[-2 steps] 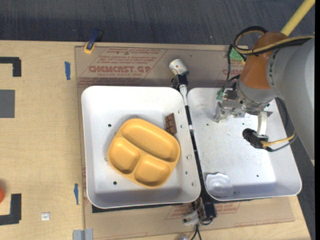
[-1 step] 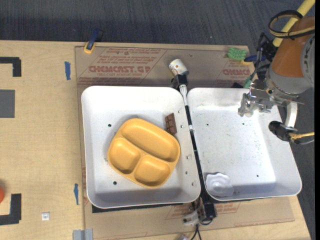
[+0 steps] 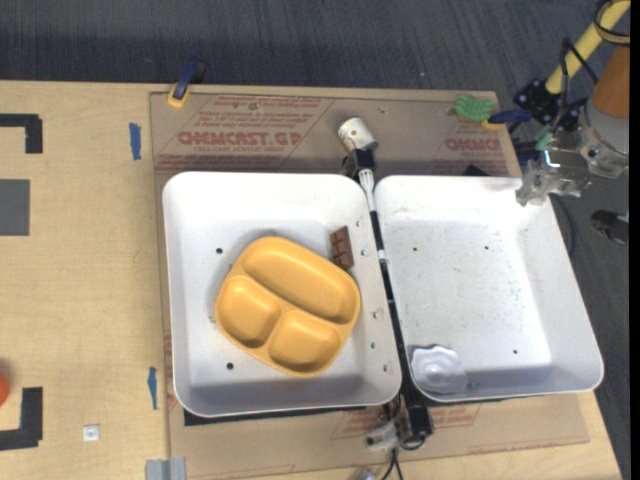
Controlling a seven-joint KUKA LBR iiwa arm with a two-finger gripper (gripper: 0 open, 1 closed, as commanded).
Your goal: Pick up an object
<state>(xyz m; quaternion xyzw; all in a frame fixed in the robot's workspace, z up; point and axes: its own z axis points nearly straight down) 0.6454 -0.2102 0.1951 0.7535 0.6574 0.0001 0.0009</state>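
Choice comes first: the yellow tray (image 3: 288,304) lies in the left bin (image 3: 190,268), lower left of centre, with a small brown block (image 3: 341,248) at its upper right; a clear lump (image 3: 437,368) sits low in the right bin (image 3: 560,298). Your gripper (image 3: 548,173) hangs at the right edge — half cut off, fingers unreadable. Come down on the tray's rim.
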